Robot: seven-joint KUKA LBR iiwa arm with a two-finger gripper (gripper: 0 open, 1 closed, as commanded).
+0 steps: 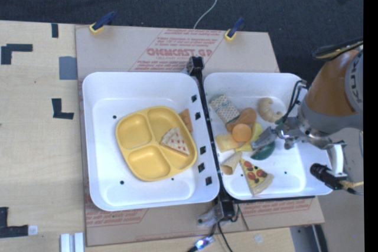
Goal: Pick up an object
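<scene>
the gripper (267, 140) is seen low in the right bin (295, 186) among toy food, its grip state not discernible, beside a dark green piece (263, 152), judged light, stiff and slick, best taken across its narrow sides.

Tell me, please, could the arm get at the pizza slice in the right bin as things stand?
Probably yes. The pizza slice lies flat near the right bin's front wall with nothing on top, and the gripper hovers just behind it above the dark green piece.
</scene>
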